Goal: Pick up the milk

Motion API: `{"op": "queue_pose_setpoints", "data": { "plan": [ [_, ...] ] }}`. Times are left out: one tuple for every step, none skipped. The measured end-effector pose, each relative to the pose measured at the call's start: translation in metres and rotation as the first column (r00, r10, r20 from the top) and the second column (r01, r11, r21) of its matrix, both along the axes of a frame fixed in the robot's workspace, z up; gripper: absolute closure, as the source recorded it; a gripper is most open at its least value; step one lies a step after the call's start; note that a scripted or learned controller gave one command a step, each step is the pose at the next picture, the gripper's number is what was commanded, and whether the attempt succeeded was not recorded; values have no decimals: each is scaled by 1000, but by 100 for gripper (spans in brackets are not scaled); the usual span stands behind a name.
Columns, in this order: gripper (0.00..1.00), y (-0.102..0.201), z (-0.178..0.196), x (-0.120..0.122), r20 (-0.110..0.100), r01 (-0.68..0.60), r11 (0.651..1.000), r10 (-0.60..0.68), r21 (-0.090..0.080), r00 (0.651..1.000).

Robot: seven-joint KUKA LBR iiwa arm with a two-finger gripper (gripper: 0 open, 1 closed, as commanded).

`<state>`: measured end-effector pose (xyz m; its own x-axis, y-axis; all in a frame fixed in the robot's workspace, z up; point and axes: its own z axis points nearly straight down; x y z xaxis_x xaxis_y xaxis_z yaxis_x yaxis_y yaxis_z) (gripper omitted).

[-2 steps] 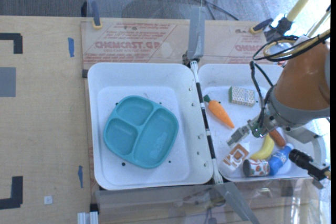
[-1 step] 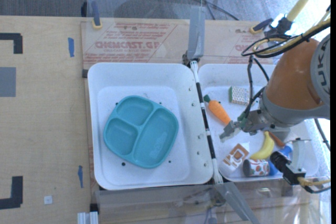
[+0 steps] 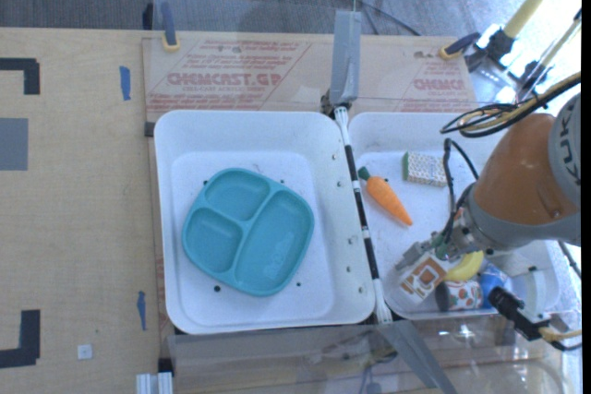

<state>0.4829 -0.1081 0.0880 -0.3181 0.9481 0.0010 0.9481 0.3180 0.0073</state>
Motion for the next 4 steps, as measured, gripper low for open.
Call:
{"op": "queue_pose_setpoints", "data": {
  "plan": [
    [100, -2, 9, 2, 4, 5, 1000, -5, -2, 1000],
    [100, 89, 95, 15, -8, -13, 1000, 13, -3, 1000],
    [0, 89, 95, 15, -8, -13, 1000, 13, -3, 1000],
    [0, 1, 4, 3, -7, -137, 991, 137, -3, 991]
  ]
}}
